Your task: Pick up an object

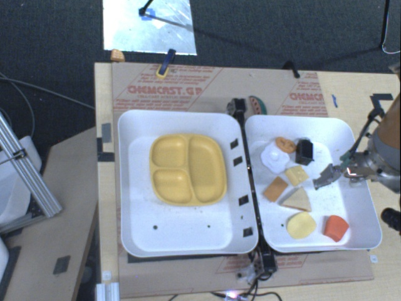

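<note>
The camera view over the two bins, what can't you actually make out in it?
- Gripper: small and blurred over the right bin; whether it is open or shut can't be read.
- Arm: cut off by the right edge.
- White object: partly covered by the orange piece; its shape is unclear.
- Black object: too dark and small to identify.

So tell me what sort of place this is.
Probably a robotics lab test bench: two white bins on cardboard, a yellow divided tray, toy food pieces, and cables across dark carpet.
</note>
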Controlling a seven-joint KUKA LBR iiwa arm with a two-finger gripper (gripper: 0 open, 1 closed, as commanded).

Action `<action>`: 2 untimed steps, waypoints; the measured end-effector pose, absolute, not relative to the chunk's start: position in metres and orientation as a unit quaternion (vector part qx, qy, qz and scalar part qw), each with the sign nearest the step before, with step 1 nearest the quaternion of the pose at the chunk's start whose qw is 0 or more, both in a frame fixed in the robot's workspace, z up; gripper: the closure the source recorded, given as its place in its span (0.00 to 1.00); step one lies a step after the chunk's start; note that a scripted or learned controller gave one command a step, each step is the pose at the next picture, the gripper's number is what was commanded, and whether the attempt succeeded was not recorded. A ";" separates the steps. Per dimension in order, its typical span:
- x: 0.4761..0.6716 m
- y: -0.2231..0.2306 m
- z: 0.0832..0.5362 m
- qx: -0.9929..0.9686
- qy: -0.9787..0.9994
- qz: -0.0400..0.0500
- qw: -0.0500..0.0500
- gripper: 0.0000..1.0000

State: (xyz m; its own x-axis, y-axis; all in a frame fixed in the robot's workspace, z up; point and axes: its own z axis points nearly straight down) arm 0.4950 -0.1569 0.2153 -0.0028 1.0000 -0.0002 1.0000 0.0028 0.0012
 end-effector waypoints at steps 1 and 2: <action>0.522 -0.209 0.089 0.708 0.707 -0.001 0.000 0.00; 0.585 -0.152 0.091 0.704 0.710 0.002 0.002 0.00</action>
